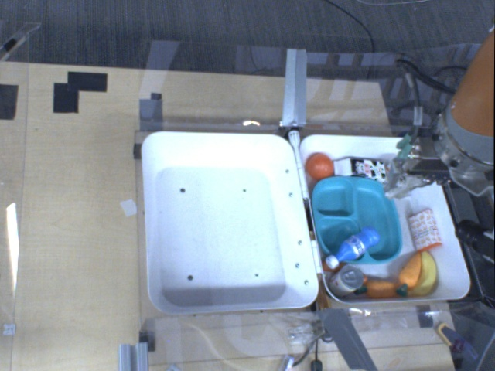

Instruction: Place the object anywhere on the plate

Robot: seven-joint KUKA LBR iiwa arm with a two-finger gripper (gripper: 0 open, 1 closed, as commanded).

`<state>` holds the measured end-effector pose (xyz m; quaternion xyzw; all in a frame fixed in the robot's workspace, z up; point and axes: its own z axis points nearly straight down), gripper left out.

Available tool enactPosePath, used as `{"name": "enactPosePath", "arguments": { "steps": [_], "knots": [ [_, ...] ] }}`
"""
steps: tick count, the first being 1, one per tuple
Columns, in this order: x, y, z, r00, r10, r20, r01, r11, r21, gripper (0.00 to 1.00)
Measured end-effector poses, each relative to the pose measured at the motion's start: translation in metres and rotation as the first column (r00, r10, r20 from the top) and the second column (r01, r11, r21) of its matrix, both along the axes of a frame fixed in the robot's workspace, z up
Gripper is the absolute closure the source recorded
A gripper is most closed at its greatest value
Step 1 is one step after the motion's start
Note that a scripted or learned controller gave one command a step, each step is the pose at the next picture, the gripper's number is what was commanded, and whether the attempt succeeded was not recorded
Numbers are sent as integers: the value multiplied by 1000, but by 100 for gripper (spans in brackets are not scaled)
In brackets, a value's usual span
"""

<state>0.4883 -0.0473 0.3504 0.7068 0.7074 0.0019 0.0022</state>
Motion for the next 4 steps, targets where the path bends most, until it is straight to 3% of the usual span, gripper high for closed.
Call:
{"name": "enactPosePath", "arguments": {
  "steps": [1, 2, 3, 4],
  "knots": [
    [1, -15, 78, 931, 366, 2, -366, 931, -3, 100],
    [0, -7, 85, 987, 159, 0, -159, 987, -2, 100],
    [0, -7, 85, 987, 158, 0, -158, 987, -2, 0],
    [-1, -61, 70, 963, -270, -1, 270, 963, 0, 0]
  ]
}}
